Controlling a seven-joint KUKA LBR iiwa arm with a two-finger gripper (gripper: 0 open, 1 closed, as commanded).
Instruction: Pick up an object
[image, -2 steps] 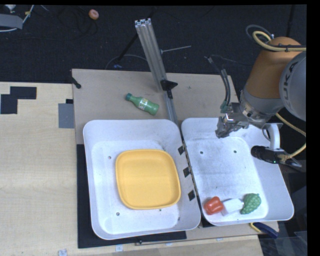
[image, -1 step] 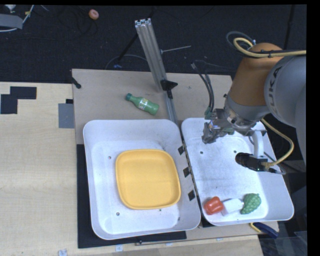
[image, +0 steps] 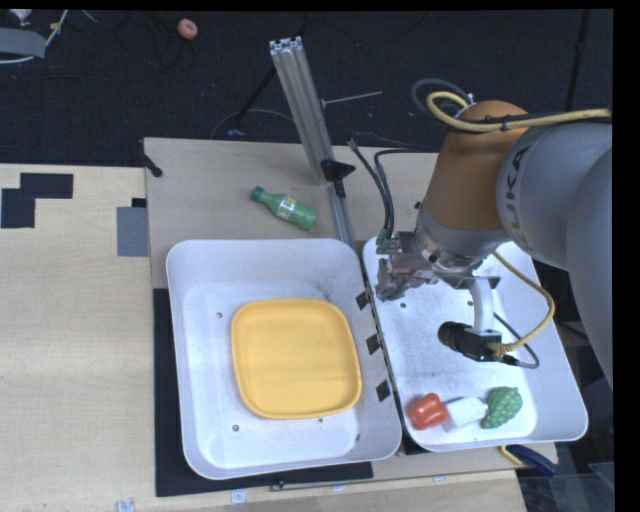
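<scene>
Hanging over the right bin (image: 556, 385), far-left corner — claw (image: 396, 276) sits close to the wall shared with the left bin (image: 200, 300). Can't tell whether the claw is apart or together; the wrist hardware blocks it from this angle. Nothing visibly gripped.

Arm (image: 560, 190) comes in from the right, orange band (image: 470, 165) directly above the claw.

Pick candidates, right bin, near edge, in a tight row:
- red piece (image: 427, 409), leftmost, close to the near-left corner
- white piece (image: 463, 412) in the middle, touching or almost touching both neighbours
- green piece (image: 502, 406), rightmost, knobbly surface

All three are well apart from the claw, with bare bin floor between.

Left bin: one yellow plate (image: 295, 357), square with rounded corners, lying flat about mid-bin, slightly toward the near side.

Outside the bins: green bottle (image: 285, 207) on its side on the tabletop (image: 200, 190), just behind the left bin's far edge, cap pointing left. Metal rail (image: 308, 100) rises at a slant from behind the gap between the bins. Three black clips (image: 372, 343) sit along the seam between the bins.
</scene>
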